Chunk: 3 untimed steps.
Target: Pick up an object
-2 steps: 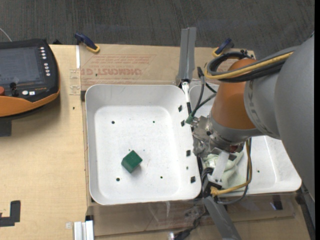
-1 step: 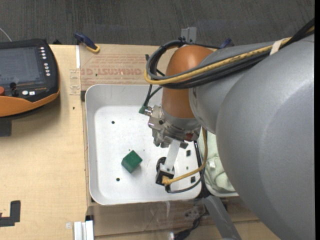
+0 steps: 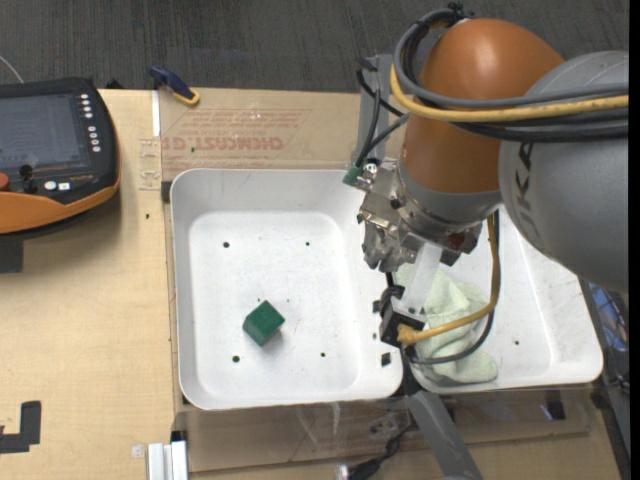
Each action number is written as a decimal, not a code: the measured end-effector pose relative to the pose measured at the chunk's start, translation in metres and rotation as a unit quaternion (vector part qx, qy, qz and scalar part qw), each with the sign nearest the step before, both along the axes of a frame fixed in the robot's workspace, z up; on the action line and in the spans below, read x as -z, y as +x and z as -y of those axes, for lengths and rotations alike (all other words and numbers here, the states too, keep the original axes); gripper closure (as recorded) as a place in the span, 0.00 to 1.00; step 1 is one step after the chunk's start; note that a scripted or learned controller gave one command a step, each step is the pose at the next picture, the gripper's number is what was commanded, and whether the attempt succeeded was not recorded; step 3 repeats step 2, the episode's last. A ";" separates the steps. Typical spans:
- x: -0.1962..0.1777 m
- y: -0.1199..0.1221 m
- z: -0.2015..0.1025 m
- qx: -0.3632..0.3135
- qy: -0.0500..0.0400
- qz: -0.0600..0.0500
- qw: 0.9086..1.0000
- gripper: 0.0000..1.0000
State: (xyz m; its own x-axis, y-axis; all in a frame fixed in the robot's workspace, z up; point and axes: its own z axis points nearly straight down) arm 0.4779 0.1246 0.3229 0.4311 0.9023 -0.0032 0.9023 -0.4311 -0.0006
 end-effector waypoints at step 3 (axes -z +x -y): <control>0.133 -0.001 0.056 0.029 0.000 -0.003 1.000 1.00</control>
